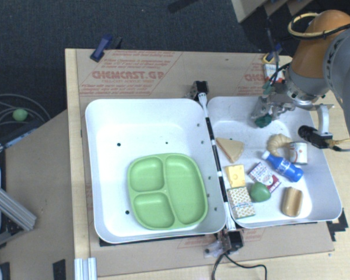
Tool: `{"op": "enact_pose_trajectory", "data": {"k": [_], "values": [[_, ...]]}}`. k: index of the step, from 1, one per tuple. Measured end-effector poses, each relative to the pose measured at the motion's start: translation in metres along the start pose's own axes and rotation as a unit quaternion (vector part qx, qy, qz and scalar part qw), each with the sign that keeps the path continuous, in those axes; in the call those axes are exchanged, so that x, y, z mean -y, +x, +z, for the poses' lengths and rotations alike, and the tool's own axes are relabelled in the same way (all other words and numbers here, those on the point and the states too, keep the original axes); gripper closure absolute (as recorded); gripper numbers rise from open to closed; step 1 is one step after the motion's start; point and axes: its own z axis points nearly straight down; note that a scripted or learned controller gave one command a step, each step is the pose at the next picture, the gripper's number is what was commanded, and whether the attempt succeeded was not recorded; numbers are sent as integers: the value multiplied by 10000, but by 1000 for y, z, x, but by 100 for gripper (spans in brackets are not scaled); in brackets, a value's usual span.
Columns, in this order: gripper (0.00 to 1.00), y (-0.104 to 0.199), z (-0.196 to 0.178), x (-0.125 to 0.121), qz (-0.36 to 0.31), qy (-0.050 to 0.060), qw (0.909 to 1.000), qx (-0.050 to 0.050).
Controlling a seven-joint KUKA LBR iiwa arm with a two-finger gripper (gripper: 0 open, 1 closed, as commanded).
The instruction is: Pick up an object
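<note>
My gripper (267, 111) hangs over the far left part of the right bin (233, 111), reaching in from the upper right. A small dark green thing (261, 121) sits right at its tip; whether it is held is unclear. Loose objects lie nearer in the same bin: a tan wedge (231, 149), a beige pastry shape (277, 142), a blue bottle (284, 167), a small white can (299, 152), a yellow block (235, 175), a red-and-white packet (264, 175), a green ball (259, 192), a patterned box (240, 202) and a brown cylinder (291, 202).
The left bin (105, 127) holds a green divided plate (166, 189). A black clip (199, 88) sits at the far end of the seam between the bins. The arm's black fitting (312, 135) overhangs the right bin's right side.
</note>
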Motion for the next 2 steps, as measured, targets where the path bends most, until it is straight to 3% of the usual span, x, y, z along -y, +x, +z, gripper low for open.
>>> {"op": "enact_pose_trajectory", "data": {"k": [1,2], "values": [[100,71,-69,0,-9,9,10000,-15],[100,111,-68,73,-5,35,10000,-15]]}}
